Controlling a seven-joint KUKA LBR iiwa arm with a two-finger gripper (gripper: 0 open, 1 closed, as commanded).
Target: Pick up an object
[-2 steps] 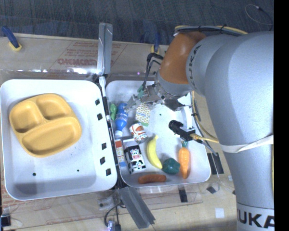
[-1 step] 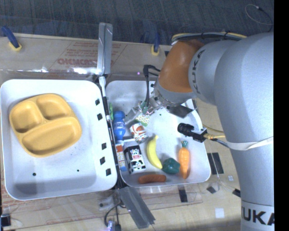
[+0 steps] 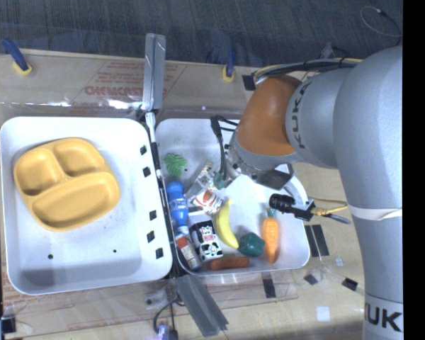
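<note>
The claw (image 3: 216, 178) hangs low in the right bin (image 3: 292, 250), over a red-and-white packet (image 3: 207, 202) beside the banana (image 3: 227, 225); I cannot tell how it stands. A carrot (image 3: 270, 237) lies right of the banana.

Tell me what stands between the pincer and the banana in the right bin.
The pincer is low in the right bin, over a red and white packet that lies just up and left of the banana. That packet is the one thing in the short gap between them.
</note>
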